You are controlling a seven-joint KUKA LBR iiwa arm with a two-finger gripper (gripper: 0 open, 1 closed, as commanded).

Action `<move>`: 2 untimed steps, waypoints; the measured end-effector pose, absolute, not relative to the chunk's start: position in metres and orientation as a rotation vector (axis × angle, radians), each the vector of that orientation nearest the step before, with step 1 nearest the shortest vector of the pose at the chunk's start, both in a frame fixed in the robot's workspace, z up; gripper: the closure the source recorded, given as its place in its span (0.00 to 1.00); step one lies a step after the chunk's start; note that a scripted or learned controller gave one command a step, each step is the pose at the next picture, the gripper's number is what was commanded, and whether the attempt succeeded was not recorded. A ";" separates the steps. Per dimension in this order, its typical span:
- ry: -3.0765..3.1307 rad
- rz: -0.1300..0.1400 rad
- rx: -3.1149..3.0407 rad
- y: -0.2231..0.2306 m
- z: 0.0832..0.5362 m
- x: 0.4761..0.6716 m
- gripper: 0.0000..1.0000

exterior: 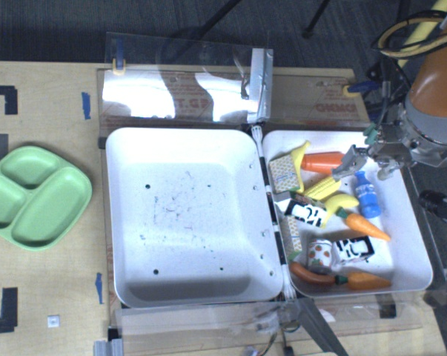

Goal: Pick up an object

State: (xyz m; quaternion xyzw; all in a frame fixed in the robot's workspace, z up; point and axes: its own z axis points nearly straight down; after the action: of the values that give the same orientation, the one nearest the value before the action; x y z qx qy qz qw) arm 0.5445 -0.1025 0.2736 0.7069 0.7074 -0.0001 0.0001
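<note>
On the wooden bench (45, 102), two shallow white bins are set side by side. The left bin (186, 213) takes up the middle of the bench, and faint scuff marks are seen on its floor. The right bin (412, 221) touches it along a shared edge. A clear plastic sheet (182, 84), bright with glare, is propped behind the left bin. A green divided tray (36, 196) with three compartments lies well apart at the bench's left edge.

The grey arm (431, 102), with its orange band, is seen reaching in from the right over the far right corner of the right bin. The gripper (371, 162) is held above that bin's far half, its fingers spread apart with nothing between them; one fingertip lies over the orange cylinder (321, 161) and the blue bottle (367, 196) sits just below the other.

All the objects for picking are gathered in the right bin. Toy bananas (328, 189) are piled near its middle, with another yellow piece (299, 154) beside a patterned square card (283, 173) by the left wall. An orange carrot (364, 225) is laid just beside the blue bottle. A black-and-white patterned block (307, 213) rests left of the carrot, and a second one (354, 248) lies nearer the front. A small spotted cup (320, 254) stands between them. Along the front wall, a brown sausage-shaped toy (312, 275) and a second carrot (365, 279) are laid end to end.
</note>
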 end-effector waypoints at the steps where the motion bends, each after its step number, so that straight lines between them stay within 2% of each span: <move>1: 1.978 0.003 2.438 -0.082 0.300 0.542 0.00; 2: 2.066 -0.001 2.368 -0.093 0.187 0.579 0.00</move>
State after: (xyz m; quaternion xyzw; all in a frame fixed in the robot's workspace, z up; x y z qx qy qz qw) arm 0.5789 -0.0934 0.1867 0.7536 0.6574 -0.0002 -0.0004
